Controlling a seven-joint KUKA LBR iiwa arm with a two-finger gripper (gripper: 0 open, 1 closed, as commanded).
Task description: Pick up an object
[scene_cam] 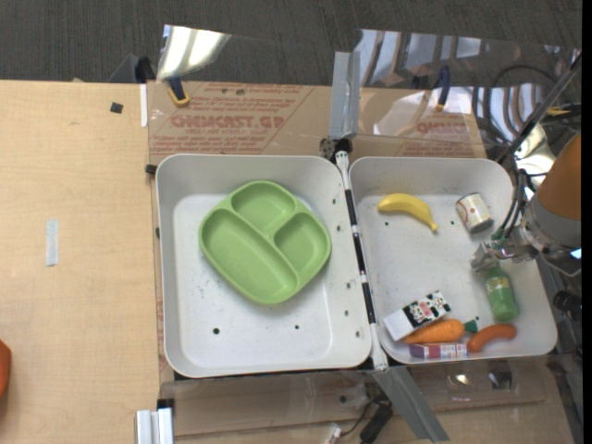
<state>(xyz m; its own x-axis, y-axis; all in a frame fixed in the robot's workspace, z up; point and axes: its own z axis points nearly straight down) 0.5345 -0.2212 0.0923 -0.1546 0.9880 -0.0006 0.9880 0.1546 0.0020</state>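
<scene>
two shallow white bins sit side by side on your bench, the left bin [176, 340] and the right bin [527, 345], joined along a dark seam in the middle. in the left bin you have a green divided plate [265, 240], lying flat and turned at an angle, with three compartments and nothing in them.

the right bin holds your pickable things. a yellow banana [409, 209] lies near the back, left of centre. a small silver can [474, 212] lies on its side to the right of the banana, apart from it. a green bottle [500, 294] lies close to the right wall. along the front wall you see a white carton with a black and white print [418, 314], an orange carrot [435, 332] just in front of it, a flat pinkish box [437, 351] against the front rim beneath the carrot, and an orange-red piece [492, 337] to the right of the carrot.

the arm [562, 197] reaches in from the right edge, over the right bin's right wall. its gripper [493, 252] is low over the bin, just above the top end of the green bottle and in front of the can. the fingertips blur into the bottle's cap, so you cannot tell whether they are spread or closed, nor whether anything sits between them.
</scene>
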